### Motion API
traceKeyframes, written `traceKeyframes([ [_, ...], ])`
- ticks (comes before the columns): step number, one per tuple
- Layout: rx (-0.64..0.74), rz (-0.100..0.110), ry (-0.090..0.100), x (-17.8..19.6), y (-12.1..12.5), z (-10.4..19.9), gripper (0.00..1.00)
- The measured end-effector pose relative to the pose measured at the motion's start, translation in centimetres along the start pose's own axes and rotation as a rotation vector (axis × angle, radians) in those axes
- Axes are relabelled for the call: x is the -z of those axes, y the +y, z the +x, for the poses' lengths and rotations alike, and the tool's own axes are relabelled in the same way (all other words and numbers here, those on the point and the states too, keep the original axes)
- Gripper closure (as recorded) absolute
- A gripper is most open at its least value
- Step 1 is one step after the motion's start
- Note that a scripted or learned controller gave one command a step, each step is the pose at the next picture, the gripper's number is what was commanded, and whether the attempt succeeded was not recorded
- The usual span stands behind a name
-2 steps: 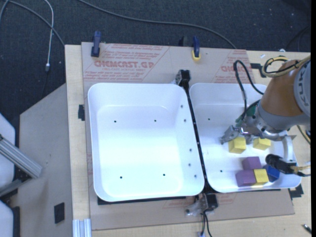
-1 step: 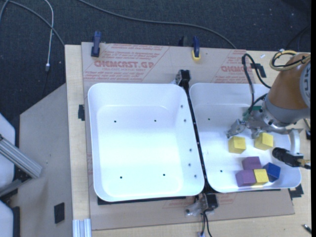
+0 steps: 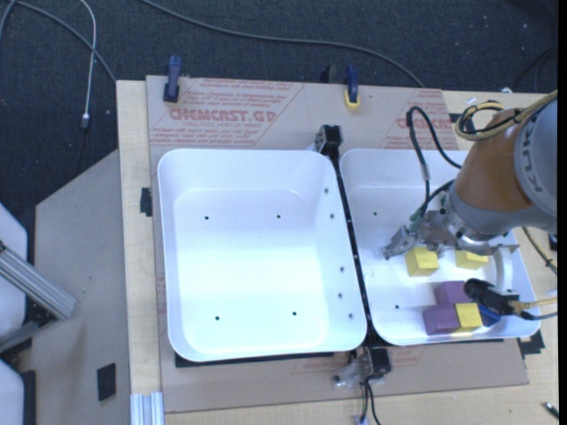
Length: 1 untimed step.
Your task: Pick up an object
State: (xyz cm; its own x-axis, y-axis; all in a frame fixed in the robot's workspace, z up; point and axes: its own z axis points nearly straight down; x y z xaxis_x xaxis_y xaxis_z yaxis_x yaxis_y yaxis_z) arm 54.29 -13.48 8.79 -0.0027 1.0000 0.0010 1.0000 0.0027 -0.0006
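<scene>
The left bin [image 3: 252, 255] is sitting well to the left of the claw. The right bin [image 3: 381, 193] is lying beneath the arm [image 3: 500, 180], which is reaching in from the right. The claw [image 3: 415, 239] is hanging low over that bin; whether it is released or clenched, I cannot tell. A yellow block [image 3: 423, 260] is lying just right of and below it, another yellow block [image 3: 471, 258] further right. A purple block [image 3: 445, 308] is lying below, touching a third yellow block [image 3: 468, 316].
</scene>
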Motion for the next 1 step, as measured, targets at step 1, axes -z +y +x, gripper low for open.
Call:
traceKeyframes([
  [1, -0.003, 0.001, -0.001, -0.01, -3.15, -0.17, 0.0],
])
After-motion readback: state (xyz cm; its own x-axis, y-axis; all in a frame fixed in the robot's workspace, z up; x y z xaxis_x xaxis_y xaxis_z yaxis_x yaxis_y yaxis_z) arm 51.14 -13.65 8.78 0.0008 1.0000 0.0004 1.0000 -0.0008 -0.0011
